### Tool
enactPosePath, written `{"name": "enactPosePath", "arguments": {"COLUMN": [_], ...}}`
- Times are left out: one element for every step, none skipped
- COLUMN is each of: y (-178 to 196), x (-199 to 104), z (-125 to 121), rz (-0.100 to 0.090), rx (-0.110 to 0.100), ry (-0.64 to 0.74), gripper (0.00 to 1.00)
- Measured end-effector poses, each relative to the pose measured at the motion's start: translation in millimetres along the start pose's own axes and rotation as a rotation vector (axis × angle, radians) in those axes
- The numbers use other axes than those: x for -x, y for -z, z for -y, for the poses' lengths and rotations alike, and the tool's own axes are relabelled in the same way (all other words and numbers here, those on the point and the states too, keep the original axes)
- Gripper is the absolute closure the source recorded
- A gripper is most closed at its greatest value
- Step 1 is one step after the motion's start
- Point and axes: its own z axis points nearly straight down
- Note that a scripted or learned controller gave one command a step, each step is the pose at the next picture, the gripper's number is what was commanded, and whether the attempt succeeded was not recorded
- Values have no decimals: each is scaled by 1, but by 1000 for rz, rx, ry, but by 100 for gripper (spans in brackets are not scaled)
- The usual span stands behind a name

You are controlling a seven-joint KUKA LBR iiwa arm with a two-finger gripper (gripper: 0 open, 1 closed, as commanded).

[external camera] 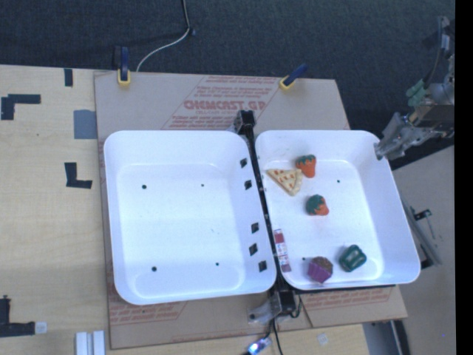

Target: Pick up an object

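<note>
1. Camera view, pincer: grey pincer (386, 146) hanging over the far right corner of the right bin (384, 198), just at the rim, on an arm entering from the right. Too small and too blurred to say whether wide or narrow: cannot tell. Nothing visibly held.

2. Camera view, things to pick: all in the right bin.
   - Red-and-green toy (307, 166) toward the far side, nearest of the lot to the pincer, lying left of it and a little nearer the camera.
   - Pizza slice (284, 180) just beside that toy, further left, close to the divide between the bins; tip pointing toward the near right, long axis slanted.
   - Second red-and-green toy (318, 205) near the bin's middle, apart from the rest.
   - Purple lump (320, 270) and green block (352, 258) near each other by the front wall, well apart from the pincer.
   - Thin red-and-white strip (279, 247) along the left wall, long axis running front to back.

3. Camera view, coming move, as a judgement: leftward and down from the corner toward the far red-and-green toy as the shortest reach; risk of nudging the pizza slice next to it.

4. Camera view, surface and room: smooth white bin floor, likely slippery; open space around the middle toy. Left bin (111, 150) alongside, both on a cardboard sheet (222, 102) on the bench (44, 198).
</note>
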Motion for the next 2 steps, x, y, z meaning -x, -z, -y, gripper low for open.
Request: {"name": "enactPosePath", "arguments": {"y": [5, -3], "x": [-79, -145], "z": [-1, -24], "rz": [0, 1], "rx": [0, -2], "ry": [2, 0], "gripper": [100, 100]}}
